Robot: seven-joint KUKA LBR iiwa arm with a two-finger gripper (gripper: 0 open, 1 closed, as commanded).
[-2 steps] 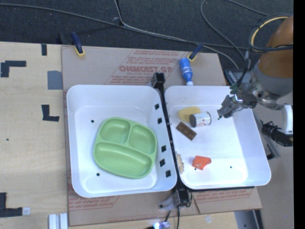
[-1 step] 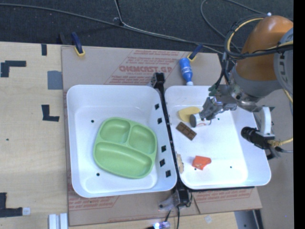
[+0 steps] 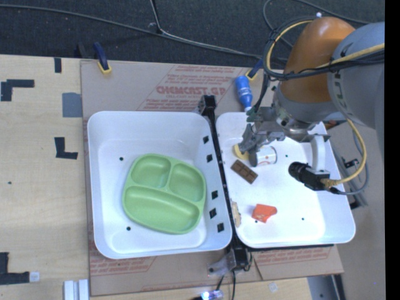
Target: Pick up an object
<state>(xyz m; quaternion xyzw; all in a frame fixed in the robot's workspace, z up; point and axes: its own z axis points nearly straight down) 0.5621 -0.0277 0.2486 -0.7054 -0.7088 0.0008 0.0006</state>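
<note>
My gripper hangs low over the far left part of the right bin. Just under it lie a small yellow piece and a white cylinder with a red mark, both close to it. A brown bar lies flat just in front of the gripper. Nearer the front of the bin sits an orange-red block. A thin tan piece rests against the bin's left wall. I see nothing lifted off the floor of the bin.
The left bin holds a green divided plate. A black divider runs between the bins. A blue object lies on the cardboard behind the right bin. The arm's orange band looms over the right bin's far side.
</note>
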